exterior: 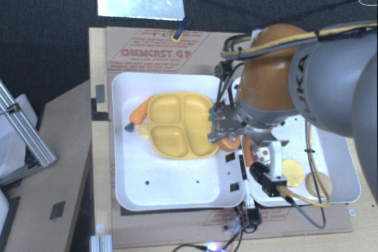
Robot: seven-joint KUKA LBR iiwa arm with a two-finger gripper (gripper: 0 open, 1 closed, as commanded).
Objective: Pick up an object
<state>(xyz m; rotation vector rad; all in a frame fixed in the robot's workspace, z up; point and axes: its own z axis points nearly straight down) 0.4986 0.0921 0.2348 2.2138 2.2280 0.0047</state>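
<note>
Yellow divided plate (177, 125) in left bin (127, 183); tool (220, 127) at its edge.

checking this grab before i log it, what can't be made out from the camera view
- Claw: whether open or shut, blurred and crowded by the wrist above it in the camera view.
- Orange object beside the yellow divided tray: identity unclear, mostly covered by the claw.
- Right bin: much of its floor hidden under the arm.
- Carrot: lower part tucked behind the tray.
</note>
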